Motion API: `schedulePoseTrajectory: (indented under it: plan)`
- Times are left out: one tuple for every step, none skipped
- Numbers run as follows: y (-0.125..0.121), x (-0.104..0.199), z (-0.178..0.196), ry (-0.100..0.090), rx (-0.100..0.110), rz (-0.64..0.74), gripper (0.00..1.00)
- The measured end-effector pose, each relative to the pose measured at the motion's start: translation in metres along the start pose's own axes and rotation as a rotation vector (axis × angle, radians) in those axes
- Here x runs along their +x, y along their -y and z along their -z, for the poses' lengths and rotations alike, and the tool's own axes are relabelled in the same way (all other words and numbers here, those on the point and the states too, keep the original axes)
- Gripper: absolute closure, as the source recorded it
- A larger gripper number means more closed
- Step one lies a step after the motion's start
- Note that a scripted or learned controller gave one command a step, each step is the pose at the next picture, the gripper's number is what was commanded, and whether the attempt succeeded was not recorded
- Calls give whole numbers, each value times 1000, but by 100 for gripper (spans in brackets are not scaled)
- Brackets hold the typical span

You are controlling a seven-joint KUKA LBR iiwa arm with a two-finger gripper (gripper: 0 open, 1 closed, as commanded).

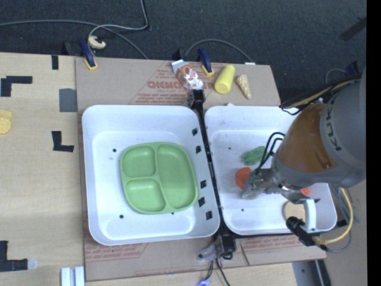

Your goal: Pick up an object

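Tool (255, 182) sits beside the red object (243, 176), at its three o'clock; whether it is apart or together I cannot tell. It looks light and smooth; take its middle.

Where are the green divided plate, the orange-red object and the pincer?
green divided plate (158, 177): camera view, centre ridge.
orange-red object (243, 176): camera view, its top surface.
pincer (255, 185): camera view, at its tip.

Arm (342, 133): bulky, grey casing, 1 wide orange band (303, 142) near the wrist. Black cable (271, 145) loops beside the band. Dark metal pincer (257, 183), small, at the tip.
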State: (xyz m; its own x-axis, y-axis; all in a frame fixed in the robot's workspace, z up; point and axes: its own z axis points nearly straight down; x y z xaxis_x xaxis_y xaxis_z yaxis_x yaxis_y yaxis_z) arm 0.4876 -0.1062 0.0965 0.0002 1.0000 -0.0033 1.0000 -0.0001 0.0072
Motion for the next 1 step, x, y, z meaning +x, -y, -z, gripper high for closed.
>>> schedulePoseTrajectory:
  plan:
    - [0, 0, 0, 0, 0, 0, 0]
